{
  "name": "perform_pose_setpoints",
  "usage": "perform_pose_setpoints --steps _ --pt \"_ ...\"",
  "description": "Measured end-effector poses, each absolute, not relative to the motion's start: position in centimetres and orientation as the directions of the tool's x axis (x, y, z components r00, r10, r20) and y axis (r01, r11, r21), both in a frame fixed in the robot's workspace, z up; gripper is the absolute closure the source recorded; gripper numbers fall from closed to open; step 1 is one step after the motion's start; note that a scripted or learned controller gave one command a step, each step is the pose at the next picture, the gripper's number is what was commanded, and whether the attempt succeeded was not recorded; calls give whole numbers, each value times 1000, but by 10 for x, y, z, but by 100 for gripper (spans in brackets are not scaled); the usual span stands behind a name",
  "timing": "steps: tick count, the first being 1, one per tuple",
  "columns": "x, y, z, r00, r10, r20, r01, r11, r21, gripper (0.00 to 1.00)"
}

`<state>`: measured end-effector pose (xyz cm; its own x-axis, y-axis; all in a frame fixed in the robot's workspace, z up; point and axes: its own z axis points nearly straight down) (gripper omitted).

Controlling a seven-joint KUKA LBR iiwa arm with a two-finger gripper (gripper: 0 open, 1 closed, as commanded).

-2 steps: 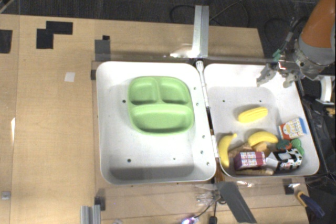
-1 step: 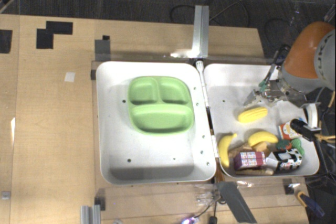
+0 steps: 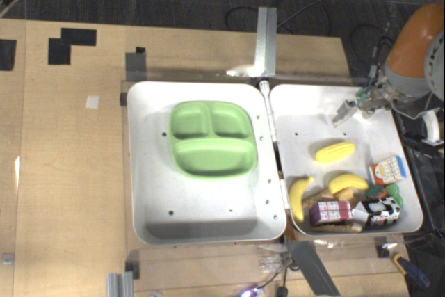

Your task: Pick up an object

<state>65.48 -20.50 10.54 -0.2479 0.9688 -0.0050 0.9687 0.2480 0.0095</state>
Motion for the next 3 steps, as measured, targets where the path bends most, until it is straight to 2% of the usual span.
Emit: perform_pose_setpoints --steps 1,2,3 --pt "597 -154 90 -360 933 -5 933 360 12 0" --pt "569 -150 91 -94 996 -3 995 94 17 0" --pt "502 -106 92 -12 1000 -3 1000 12 25 0"
